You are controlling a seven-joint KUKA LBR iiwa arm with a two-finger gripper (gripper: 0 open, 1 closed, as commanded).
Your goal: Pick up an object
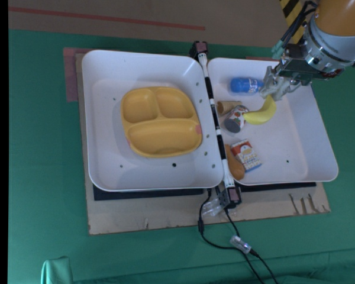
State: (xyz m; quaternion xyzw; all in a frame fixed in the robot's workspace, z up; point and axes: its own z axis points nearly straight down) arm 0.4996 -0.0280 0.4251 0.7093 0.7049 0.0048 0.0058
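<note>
Banana (261,115): upper tip gripped between closed fingers of gripper (276,92), near far edge of right bin (319,152).

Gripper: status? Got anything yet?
Gripper low over right bin, at banana's upper end. Grasp unconfirmed, fingers not readable. Blue bottle close beside it.

Claw (274,92) over right bin (307,152), fingertips at banana (261,115) upper end; yellow plate (160,122) in left bin (103,99).

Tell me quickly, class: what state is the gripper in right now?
Gripper: shut on the banana, gripping its upper end above the right bin.
</note>
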